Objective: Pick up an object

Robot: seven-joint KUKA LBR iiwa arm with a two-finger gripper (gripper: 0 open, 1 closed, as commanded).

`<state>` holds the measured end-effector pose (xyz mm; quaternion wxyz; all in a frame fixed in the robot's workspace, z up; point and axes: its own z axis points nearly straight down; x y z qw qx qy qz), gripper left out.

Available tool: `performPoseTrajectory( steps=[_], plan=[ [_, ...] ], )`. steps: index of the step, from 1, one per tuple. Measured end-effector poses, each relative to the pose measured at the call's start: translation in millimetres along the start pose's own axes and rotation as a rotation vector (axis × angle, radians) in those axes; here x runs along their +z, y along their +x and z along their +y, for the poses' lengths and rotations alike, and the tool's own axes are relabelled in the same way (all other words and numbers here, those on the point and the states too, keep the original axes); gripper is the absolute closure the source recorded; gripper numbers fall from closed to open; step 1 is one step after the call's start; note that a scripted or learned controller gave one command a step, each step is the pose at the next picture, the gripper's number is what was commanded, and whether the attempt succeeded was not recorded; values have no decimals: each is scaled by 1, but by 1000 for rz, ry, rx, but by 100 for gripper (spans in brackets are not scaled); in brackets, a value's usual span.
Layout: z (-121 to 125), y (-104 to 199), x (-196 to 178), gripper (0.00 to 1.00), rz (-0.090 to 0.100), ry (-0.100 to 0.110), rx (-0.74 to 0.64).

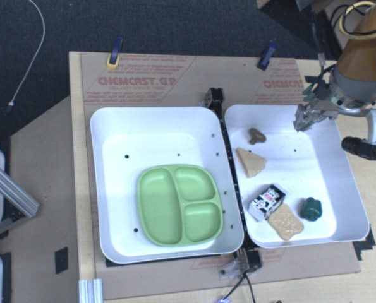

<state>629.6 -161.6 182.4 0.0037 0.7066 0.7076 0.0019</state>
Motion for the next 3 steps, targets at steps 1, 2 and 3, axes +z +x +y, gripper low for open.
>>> performPoseTrajectory(
  steps=[1, 2, 3],
  plan=[
    [-1, -3, -44, 100, 0, 2, 1],
    [0, -3, -67, 100, 1, 4, 0],
    [-5, 54, -62, 100, 5, 9, -4]
  ],
)
